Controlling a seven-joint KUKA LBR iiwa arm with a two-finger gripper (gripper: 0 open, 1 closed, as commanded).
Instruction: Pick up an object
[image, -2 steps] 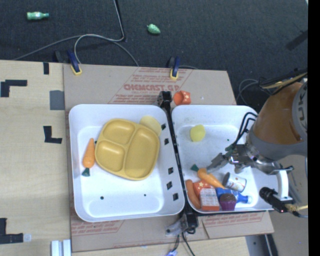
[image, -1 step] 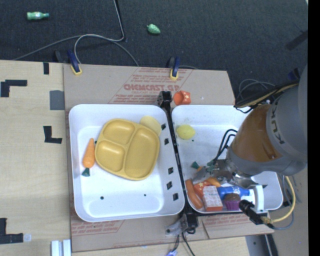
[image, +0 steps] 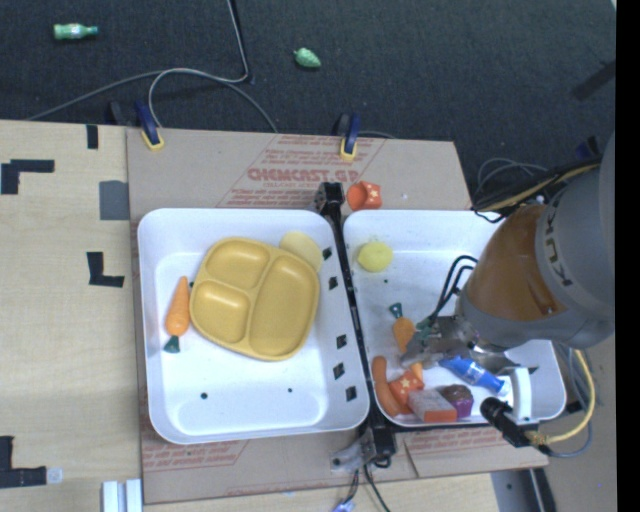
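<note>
Two white bins sit side by side on a cardboard-covered bench, split by a black divider (image: 343, 300) at centre frame. The left bin (image: 165, 400) holds a yellow sectioned plate (image: 254, 298), tilted against a pale round item at its upper right, with a carrot (image: 178, 308) lying along the bin's left wall. The right bin (image: 440, 232) carries the pickable clutter: a lemon (image: 375, 256) near its upper left corner, well apart from a heap at the lower edge that includes a sausage (image: 381, 384), a small carrot (image: 402, 329) and a blue item (image: 474, 374). The gripper (image: 428, 342), reaching in from the right, hangs low over that heap, apparently going for a piece there; whether its jaws stand apart or hold anything cannot be told, as the wrist hides them. A judgement: the crowding makes a clean grasp uncertain.
</note>
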